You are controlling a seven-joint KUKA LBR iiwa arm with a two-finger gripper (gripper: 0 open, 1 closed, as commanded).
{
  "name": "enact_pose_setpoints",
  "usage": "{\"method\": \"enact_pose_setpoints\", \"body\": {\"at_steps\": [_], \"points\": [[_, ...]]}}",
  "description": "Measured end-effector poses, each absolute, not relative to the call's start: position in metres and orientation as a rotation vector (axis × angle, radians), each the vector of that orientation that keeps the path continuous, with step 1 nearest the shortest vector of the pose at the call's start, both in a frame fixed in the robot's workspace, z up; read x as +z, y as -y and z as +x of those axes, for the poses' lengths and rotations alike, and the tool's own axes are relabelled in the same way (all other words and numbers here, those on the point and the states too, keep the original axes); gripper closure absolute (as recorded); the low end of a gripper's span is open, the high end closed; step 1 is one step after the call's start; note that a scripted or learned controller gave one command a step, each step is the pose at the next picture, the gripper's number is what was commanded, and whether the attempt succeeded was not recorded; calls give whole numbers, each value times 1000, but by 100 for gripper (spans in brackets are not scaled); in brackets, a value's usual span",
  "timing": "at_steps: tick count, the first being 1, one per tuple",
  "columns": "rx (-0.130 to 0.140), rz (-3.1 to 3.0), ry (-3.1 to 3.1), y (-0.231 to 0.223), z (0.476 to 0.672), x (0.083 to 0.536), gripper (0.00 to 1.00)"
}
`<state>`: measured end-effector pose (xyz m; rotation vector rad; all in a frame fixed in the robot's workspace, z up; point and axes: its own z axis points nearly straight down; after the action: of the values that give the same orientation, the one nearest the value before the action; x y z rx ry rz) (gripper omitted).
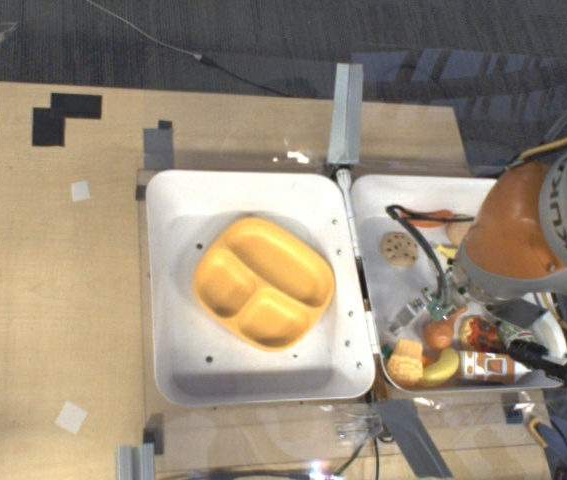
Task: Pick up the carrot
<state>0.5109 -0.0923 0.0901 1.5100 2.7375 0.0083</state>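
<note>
A thin orange carrot point(447, 214) lies near the far wall of the right bin point(403, 193), partly hidden behind the arm's orange band. My gripper point(423, 312) is low in the near half of that bin, well in front of the carrot. It hangs just above a pile of toy food, with its metal tip beside a round orange-red piece point(440, 335). I see nothing held in it.
The pile holds a corn cob point(405, 360), a banana point(444, 368) and a labelled bottle point(490, 368). A round tan cookie point(395, 248) lies mid-bin, and a black cable point(415, 230) loops near the carrot. The left bin point(163, 268) holds a yellow divided plate point(263, 280).
</note>
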Motion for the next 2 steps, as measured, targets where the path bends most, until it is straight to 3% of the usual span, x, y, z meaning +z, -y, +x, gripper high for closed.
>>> {"method": "enact_pose_setpoints", "body": {"at_steps": [1, 2], "points": [[6, 2128, -2304, 107, 527, 146, 0], [2, 2260, -2181, 93, 491, 99, 0]]}}
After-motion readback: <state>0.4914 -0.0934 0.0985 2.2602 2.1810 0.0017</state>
